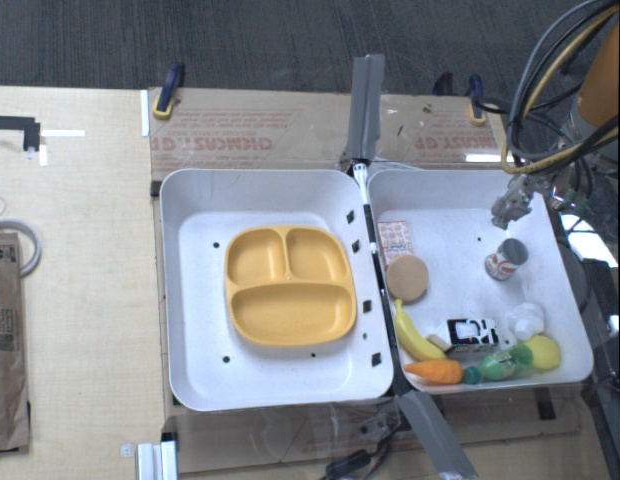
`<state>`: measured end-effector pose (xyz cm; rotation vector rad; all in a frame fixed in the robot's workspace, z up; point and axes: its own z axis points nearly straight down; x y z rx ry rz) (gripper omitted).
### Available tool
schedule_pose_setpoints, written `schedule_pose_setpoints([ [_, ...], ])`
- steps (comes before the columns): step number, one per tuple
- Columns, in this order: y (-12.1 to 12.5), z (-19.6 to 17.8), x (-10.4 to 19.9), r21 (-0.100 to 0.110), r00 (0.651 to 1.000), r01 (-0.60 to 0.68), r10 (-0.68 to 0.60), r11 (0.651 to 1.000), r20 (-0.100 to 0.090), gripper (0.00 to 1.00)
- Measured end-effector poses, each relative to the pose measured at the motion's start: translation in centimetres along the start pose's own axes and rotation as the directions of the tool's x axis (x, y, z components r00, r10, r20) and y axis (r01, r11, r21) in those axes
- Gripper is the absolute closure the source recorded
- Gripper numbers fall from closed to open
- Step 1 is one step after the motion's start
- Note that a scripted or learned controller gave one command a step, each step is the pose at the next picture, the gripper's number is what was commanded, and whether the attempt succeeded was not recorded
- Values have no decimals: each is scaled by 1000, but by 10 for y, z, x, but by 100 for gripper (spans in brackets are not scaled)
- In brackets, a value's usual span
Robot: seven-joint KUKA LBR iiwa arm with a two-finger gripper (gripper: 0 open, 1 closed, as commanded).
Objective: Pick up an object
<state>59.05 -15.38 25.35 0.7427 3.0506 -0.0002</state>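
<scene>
At the right of the frame the end effector [514,204] hung over the upper right part of the right bin [445,203]; whether it was apart or together could not be told. Nothing showed in its grip. Just below it a small can [505,261] lay tilted on the bin floor. Along the bin's lower edge lay a banana [415,334], a carrot [434,371], a green item [498,366], a lemon [543,352] and a black-and-white block [472,331]. A tan round piece [407,277] sat beside a printed packet [394,237]. In the left bin [190,298] a yellow divided plate [289,285] rested on the wooden surface's [80,268] side.
</scene>
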Motion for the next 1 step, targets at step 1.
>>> schedule_pose_setpoints([
  [1,-16,1,-21,0,998,-64,64,998,2,100],
])
